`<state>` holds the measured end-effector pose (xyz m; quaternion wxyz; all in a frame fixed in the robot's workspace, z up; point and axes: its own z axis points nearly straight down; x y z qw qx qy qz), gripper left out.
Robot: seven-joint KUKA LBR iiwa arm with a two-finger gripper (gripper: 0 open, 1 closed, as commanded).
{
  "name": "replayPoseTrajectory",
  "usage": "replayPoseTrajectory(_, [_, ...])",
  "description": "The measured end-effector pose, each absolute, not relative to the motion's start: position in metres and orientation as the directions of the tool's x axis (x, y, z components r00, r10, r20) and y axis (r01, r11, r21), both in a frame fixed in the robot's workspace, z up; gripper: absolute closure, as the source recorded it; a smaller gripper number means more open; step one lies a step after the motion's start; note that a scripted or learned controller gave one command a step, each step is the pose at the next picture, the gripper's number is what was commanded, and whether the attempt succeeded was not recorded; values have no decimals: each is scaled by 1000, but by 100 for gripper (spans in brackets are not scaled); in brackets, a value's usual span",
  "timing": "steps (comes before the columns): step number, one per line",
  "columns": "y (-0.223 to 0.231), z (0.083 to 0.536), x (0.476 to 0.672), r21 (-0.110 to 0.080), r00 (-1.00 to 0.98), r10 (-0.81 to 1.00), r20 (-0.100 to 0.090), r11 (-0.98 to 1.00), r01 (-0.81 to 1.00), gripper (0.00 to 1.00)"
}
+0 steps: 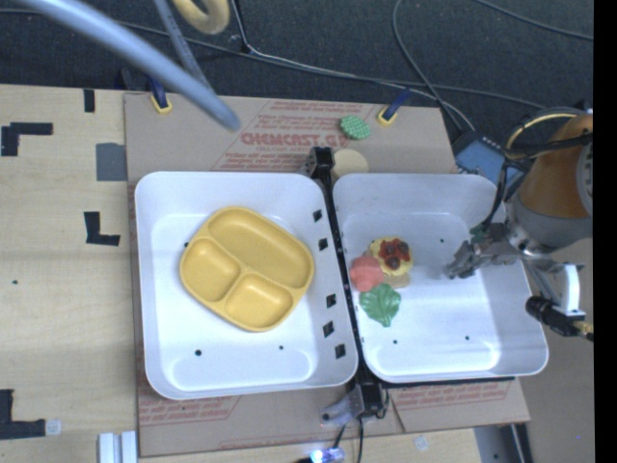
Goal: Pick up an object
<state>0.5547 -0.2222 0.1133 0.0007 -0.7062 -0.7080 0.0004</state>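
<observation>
Gripper (461,263) positioned in the right bin (501,355).
Finger state cannot be told; a smooth, three-sectioned yellow plate (247,268) is seen left.

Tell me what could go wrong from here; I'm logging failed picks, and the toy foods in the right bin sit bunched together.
1. The pink piece, yellow pastry and green piece touch, so the tool may nudge or grab two.
2. They lie near the divider, which could block a finger.
</observation>
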Motion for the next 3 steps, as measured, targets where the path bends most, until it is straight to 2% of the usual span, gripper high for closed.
replayPoseTrajectory(2, [-215,224,564,3,-2,1000,-1,2,1000,100])
replayPoseTrajectory(3, [-157,216,582,-1,-7,1000,1,7,1000,100])
